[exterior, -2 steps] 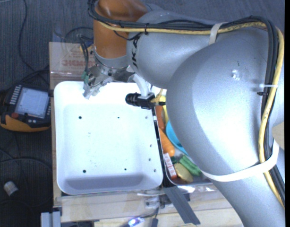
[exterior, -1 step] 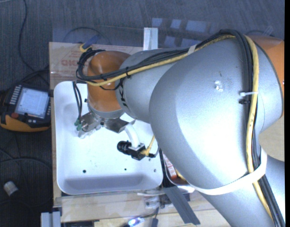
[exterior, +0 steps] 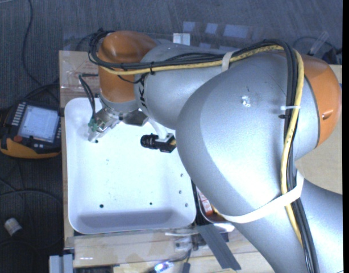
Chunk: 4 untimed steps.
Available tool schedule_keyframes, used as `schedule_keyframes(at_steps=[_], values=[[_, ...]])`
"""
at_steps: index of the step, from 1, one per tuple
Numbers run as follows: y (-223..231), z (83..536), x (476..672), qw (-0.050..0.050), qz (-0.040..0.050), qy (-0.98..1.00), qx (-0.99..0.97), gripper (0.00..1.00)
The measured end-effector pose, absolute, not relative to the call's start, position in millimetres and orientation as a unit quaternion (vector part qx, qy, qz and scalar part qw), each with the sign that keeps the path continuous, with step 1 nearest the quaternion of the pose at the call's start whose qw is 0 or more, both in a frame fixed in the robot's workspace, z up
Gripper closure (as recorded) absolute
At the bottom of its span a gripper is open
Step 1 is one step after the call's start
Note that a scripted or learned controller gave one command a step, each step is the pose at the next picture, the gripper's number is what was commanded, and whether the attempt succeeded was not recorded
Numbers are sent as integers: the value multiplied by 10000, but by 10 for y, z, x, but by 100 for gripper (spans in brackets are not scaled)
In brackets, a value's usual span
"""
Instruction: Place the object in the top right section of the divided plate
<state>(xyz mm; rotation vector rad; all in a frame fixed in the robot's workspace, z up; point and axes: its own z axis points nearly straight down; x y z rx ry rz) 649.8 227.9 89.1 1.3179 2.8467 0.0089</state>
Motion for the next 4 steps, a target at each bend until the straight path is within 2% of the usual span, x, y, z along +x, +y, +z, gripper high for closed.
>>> schedule_keyframes(at_steps=[1,2,3,4], values=[[2279,897,6347,47,66,8730,4877,100],[2209,1206,5897,-18,-18,9439,3301,100],[2197,892,6193,3,31,8406,5416,100],[2194,873,6195,20,39,8406,5416,0]])
